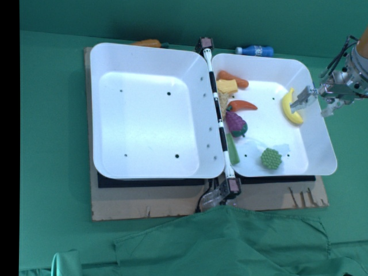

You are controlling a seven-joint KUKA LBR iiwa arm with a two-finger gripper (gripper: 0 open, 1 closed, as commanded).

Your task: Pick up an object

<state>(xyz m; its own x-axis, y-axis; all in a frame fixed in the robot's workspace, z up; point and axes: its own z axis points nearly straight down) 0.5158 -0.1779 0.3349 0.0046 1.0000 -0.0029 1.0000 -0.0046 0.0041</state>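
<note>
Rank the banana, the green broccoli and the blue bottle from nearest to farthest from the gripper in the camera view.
1. Banana, right bin, right beside the gripper.
2. Blue bottle, lying outside the bins beyond the far rim.
3. Green broccoli, right bin's near end.

Claw [315, 103] above right bin [322, 148] edge, beside banana [291, 108]; broccoli [271, 158] near front.

The blue bottle's [256, 50] label seems illegibly small.
</note>
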